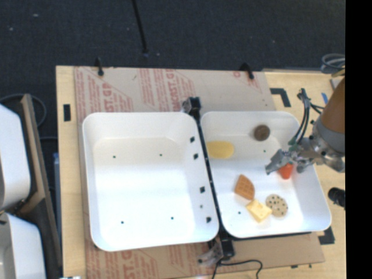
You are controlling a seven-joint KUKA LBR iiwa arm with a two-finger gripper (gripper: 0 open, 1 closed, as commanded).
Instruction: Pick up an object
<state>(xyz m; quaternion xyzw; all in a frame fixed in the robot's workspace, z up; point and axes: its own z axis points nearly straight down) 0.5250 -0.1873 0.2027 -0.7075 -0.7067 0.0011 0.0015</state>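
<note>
My gripper (pixel 282 162) hangs over the right side of the right bin (pixel 308 214), reaching in from the right edge. A small red-orange piece (pixel 285 172) shows directly beneath it, partly hidden by the gripper body; I cannot tell whether it is gripped. Also in this bin lie a yellow oval (pixel 221 150) near the left wall, a dark brown disc (pixel 261 132) at the back, an orange wedge (pixel 244 187) in the middle, a pale yellow block (pixel 258 210) and a chocolate-chip cookie (pixel 276 204) toward the front.
The left bin (pixel 93 156) sits beside the right one, sharing a black-clipped divider (pixel 202 167). Both rest on a cardboard sheet (pixel 139 92) on the wooden bench. Cables (pixel 305 106) trail off the wrist at the right.
</note>
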